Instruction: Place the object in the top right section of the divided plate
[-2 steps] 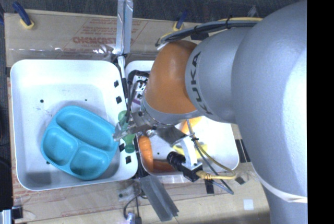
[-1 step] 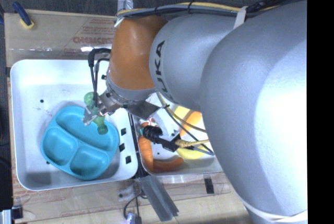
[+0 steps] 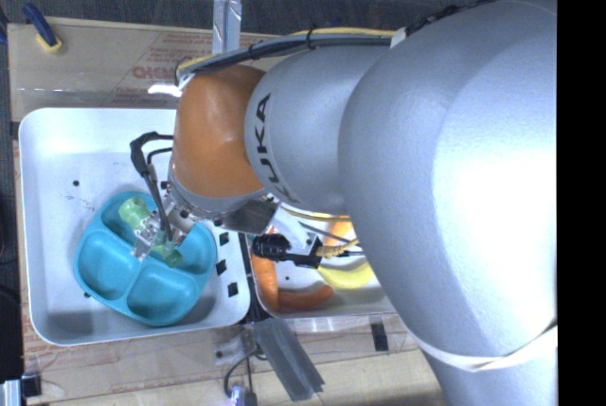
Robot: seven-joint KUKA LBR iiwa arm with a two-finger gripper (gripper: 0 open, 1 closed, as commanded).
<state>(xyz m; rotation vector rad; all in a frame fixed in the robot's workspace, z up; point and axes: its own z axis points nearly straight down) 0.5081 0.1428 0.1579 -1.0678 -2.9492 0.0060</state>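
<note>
Where partitions curve, glossy blue plate (image 3: 142,272).

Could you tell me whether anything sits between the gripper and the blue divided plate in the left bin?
Nothing visible does. The gripper is already low over the blue divided plate in the left bin, its tip at a pale green object near the plate's upper sections. The arm covers much of the right bin.

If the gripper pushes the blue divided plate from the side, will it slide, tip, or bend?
The blue divided plate looks like rigid moulded plastic, so it probably would not bend. It sits low and wide on the left white bin, so tipping seems unlikely. On that smooth floor it would likely slide easily, being probably light.
</note>
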